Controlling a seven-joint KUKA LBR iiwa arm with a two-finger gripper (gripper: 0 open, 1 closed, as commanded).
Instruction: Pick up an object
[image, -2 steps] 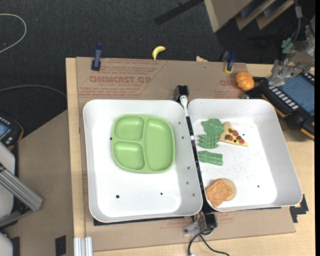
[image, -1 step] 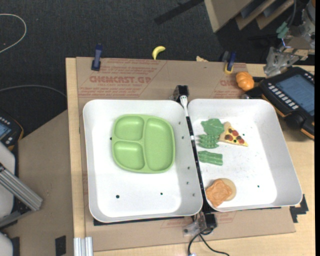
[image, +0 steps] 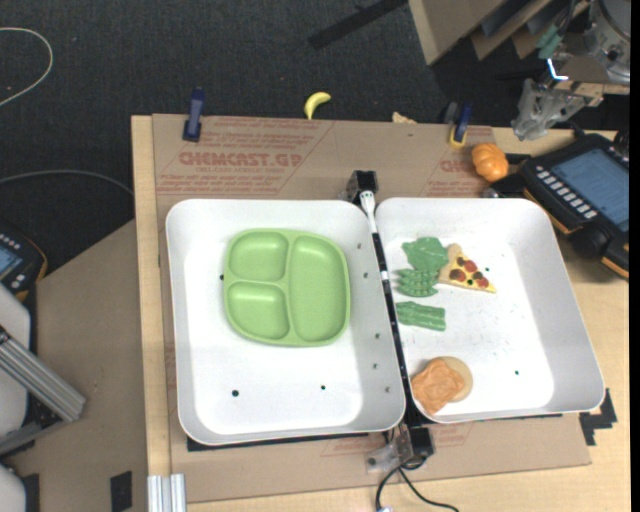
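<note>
Camera view looks down on two white bins, and all the candidates sit in the right bin. A toy pizza slice lies near the middle, tip pointing right, its crust touching a green leafy toy vegetable. Just below that sits a second green piece, then a flatter green strip, all close to the bin's left wall. Down at the front-left corner rests a round tan piece, toy bread or a cookie by the look of it.

Over in the left bin, a green divided plate lies flat with nothing in its three compartments.

And the gripper? Way up at the top right, well outside the bins, above the clutter near a small orange toy fruit. It is small and blurred up there, so whether it is spread or closed I cannot tell.

These pieces look like light moulded plastic: stiff, a bit slick, not fragile. My pick would be the round tan piece, since it stands apart from the others; a pinch across its width should do, though the bin wall nearby may crowd one finger. The pizza slice lies thin and flat, likely harder to get under.
</note>
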